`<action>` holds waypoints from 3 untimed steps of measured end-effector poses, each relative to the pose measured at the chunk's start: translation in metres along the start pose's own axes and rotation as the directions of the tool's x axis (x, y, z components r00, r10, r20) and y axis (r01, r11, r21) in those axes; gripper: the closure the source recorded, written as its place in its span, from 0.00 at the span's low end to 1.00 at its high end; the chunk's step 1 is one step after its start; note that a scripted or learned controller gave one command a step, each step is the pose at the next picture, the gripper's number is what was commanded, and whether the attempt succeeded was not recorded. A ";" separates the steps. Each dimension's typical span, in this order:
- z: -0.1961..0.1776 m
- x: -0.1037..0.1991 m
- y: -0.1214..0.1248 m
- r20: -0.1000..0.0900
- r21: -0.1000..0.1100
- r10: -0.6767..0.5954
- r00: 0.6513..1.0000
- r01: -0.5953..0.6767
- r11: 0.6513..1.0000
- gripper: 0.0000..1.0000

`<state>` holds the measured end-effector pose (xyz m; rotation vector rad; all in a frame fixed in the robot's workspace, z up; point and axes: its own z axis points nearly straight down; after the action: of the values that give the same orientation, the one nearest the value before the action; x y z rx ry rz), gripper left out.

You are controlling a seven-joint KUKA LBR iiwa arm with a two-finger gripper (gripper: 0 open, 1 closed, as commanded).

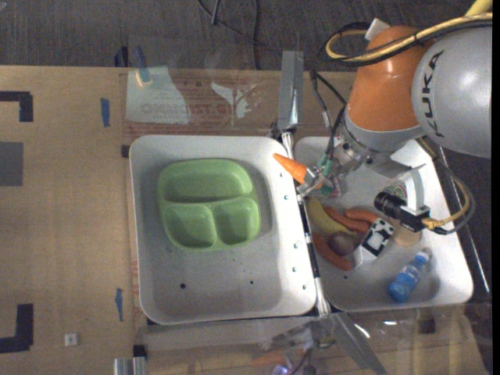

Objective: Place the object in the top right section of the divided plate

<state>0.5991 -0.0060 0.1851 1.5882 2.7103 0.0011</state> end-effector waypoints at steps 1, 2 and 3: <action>-0.012 0.069 0.016 -0.001 0.001 -0.057 0.998 0.057 0.998 1.00; -0.024 0.151 0.010 -0.001 0.002 0.054 0.999 -0.054 0.999 1.00; -0.037 0.200 0.084 0.001 -0.001 -0.076 0.997 0.076 0.997 1.00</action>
<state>0.5745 0.2093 0.2221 1.4833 2.7678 0.0022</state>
